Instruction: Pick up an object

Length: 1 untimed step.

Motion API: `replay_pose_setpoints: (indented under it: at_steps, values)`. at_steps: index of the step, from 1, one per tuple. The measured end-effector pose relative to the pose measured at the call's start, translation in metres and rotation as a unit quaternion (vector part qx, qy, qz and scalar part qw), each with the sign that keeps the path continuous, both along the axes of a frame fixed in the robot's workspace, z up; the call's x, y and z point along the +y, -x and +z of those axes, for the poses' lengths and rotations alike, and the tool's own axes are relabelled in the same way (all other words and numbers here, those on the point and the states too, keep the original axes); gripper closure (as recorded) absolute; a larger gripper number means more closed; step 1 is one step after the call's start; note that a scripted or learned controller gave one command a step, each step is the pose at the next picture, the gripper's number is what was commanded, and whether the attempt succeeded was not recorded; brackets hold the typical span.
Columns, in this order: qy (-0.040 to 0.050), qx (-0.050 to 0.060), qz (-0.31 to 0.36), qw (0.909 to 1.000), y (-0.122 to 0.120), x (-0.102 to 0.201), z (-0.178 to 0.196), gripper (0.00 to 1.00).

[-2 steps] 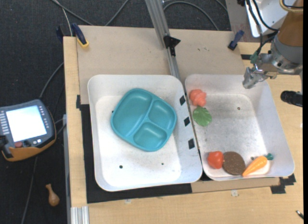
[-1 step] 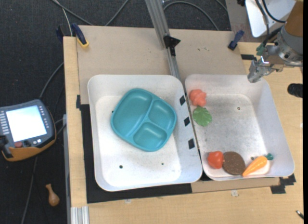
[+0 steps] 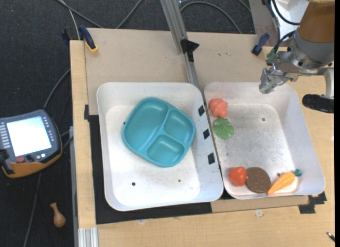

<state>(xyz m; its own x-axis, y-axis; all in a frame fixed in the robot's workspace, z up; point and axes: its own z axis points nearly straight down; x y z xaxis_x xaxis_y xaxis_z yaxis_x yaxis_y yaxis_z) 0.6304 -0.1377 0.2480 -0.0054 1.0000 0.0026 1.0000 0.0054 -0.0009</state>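
Lying against the right bin's (image 3: 297, 118) left wall, pink toy food (image 3: 218, 107) with green leafy piece (image 3: 223, 128) just below; tomato (image 3: 238, 176), brown patty (image 3: 257, 179) and carrot (image 3: 282, 182) clustered at near edge. Gripper (image 3: 266, 84) over far rim, right of pink piece, well apart from it; opening: cannot tell. Teal divided plate (image 3: 158, 131) in left bin (image 3: 114, 150).

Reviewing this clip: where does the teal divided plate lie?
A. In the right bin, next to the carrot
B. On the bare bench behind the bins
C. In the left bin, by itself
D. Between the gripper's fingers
C. The plate lies flat in the left bin with nothing else in it, while the carrot and the other toy foods are in the right bin.
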Motion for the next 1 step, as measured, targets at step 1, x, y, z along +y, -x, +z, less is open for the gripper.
replay_pose_setpoints:
  at_steps: [1]
  values:
    - [-0.0001,0.002,0.0,1.0,0.0232,0.0562,-0.0096,1.0]
